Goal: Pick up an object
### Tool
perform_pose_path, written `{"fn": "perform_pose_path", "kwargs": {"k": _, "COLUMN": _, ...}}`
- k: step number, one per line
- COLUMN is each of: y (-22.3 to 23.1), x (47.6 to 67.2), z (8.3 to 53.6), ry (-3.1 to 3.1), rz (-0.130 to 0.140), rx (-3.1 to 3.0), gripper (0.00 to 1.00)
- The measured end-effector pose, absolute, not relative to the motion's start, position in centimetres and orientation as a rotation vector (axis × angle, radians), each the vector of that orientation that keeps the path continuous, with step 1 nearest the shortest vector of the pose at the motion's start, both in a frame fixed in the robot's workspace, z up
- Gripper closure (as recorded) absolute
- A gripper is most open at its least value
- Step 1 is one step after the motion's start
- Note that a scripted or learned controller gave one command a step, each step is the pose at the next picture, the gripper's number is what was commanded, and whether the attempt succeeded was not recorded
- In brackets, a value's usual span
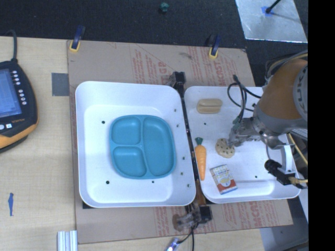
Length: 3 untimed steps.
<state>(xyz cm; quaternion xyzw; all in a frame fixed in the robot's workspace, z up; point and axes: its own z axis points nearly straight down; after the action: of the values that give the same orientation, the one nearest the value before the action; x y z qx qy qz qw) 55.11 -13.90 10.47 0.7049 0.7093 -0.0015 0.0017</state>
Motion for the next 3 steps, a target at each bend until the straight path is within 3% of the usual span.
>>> {"fn": "perform_pose_path", "kwargs": {"k": 1, "y": -13.9, "x": 55.1, "z": 10.5, "ry": 2.227, "rz": -0.006, "rx": 2.211, "gripper": 0.00}}
{"fn": "perform_pose_path", "kwargs": {"k": 2, "y": -14.0, "x": 55.1, "z": 11.5, "ry": 2.228, "rz": -0.008, "rx": 2.209, "gripper": 1.00}}
{"fn": "perform_pose_path", "kwargs": {"k": 3, "y": -14.0, "x": 55.1, "z": 11.5, "ry": 2.230, "rz": -0.010, "rx": 2.207, "gripper": 0.00}}
